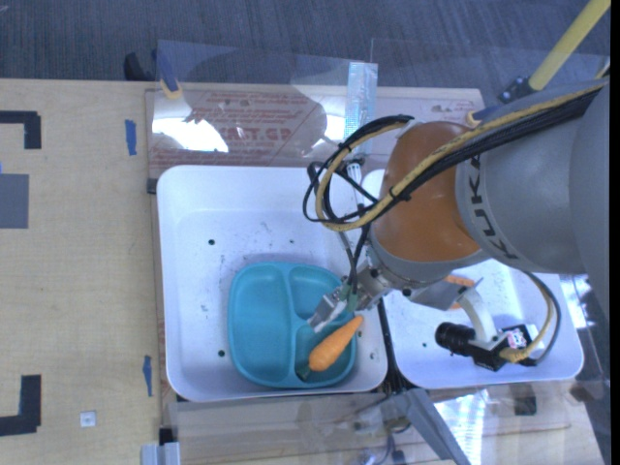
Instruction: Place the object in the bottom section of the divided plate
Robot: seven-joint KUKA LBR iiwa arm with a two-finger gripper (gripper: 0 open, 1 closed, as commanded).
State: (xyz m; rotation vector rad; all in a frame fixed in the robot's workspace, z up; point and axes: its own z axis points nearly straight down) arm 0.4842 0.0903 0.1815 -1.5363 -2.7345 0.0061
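Observation:
A teal divided plate (262,327) sits in the left white bin (194,260), toward its front right corner. An orange carrot (334,343) lies slanted in the plate's lower right section, its upper end near the plate's right rim. My gripper (337,304) hangs just above the carrot's upper end, over the ridge between the two right sections. From this angle I cannot make out whether it touches the carrot. The arm's orange band and grey body cover much of the right bin.
The right white bin (552,356) holds a small orange thing (463,281), partly hidden under the arm. A clear plastic sheet (252,114) lies behind the bins. The wall between the bins runs just right of the plate.

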